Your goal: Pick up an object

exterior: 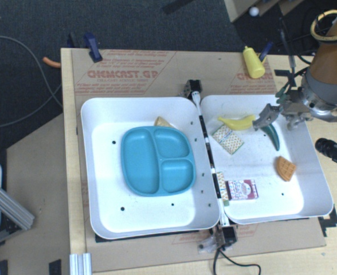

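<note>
Lying nearest, front of right bin: a printed card packet (241, 189) rested flat by the divider, easy to reach from above
Waffle-like snack: an orange-brown piece (285, 168) sat alone toward the right wall, well apart from the rest, so an uncluttered target
Patterned pouch: a small checked square (228, 139) lay tilted just below the banana (237, 122), the two almost touching
Teal object: a dark curved piece (271, 135) lay directly under the hand (270, 117), likely the item being aimed at
Hand: it hung low over the back of the right bin (306, 208), reaching in from the right; its fingers seemed slightly apart with nothing visibly between them
Left bin: its white floor (100, 153) carried a blue divided plate (157, 159) with a tan scrap (161, 121) peeking behind it
Farthest, on the tabletop: a yellow bottle (253, 62) stood outside the bins, beyond reach of the task
Progress: my judgement was that no pick had succeeded yet
</note>
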You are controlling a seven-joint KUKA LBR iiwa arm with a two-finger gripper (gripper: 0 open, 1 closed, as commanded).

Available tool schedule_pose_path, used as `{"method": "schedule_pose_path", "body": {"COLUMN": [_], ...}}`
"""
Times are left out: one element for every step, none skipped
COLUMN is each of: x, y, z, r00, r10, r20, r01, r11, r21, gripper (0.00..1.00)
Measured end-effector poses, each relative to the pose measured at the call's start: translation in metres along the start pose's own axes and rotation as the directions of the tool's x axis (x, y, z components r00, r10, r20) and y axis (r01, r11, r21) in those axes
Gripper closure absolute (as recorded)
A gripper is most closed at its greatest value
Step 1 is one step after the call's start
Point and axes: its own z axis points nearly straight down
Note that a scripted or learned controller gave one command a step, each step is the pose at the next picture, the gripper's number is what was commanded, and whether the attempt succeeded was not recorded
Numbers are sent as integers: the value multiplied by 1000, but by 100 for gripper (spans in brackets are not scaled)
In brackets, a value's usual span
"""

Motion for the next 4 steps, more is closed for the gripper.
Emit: {"method": "schedule_pose_path", "body": {"x": [-52,-63,-62,27], "y": [80,78,79,82], "z": [46,124,113,100], "r00": [1000,1000,1000,1000], "r10": [0,0,-1,-2], "r20": [1,1,2,-2], "r01": [0,0,1,2], "r11": [1000,1000,1000,1000], "r21": [1,0,-3,-1], "gripper": [0,0,100,100]}}
